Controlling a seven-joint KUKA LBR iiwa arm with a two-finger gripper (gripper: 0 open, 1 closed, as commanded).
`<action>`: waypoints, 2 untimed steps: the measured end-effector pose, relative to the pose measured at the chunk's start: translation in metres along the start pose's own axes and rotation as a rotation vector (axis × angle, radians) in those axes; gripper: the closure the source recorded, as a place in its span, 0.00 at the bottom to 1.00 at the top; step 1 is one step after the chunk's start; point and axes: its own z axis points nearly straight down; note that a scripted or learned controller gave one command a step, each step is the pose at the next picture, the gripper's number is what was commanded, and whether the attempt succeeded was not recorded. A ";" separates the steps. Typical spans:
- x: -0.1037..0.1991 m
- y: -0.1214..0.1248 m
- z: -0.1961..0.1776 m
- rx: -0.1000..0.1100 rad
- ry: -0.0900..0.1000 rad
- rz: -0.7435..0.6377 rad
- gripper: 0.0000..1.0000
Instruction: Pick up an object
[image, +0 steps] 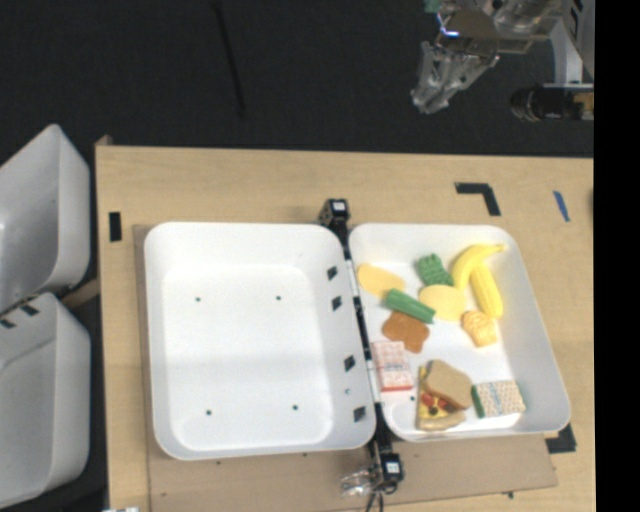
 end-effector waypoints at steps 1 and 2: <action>0.015 0.000 -0.021 0.016 0.000 0.003 1.00; 0.015 0.001 -0.035 0.019 -0.001 0.001 1.00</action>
